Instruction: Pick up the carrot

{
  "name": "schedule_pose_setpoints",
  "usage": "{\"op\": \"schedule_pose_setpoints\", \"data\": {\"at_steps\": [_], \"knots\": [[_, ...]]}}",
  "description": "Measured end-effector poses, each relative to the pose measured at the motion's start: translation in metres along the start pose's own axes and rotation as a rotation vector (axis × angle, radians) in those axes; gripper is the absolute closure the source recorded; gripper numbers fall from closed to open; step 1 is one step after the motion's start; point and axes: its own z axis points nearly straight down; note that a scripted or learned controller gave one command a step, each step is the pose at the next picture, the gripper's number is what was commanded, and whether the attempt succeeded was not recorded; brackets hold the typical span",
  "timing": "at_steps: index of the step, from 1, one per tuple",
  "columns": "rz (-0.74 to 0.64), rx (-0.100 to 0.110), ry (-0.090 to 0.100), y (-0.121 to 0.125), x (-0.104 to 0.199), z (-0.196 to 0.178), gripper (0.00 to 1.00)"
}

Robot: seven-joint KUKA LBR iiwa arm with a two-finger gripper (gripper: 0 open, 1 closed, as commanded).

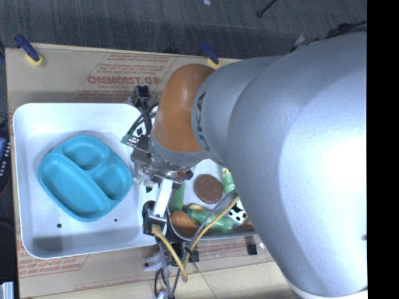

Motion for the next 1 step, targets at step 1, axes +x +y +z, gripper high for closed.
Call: {"op": "schedule_pose_setpoints", "data": {"at_steps": [1], "knots": [[-0.202,-0.007,0.001,0.0376,0.0495,-0.1123,1.00]]}}
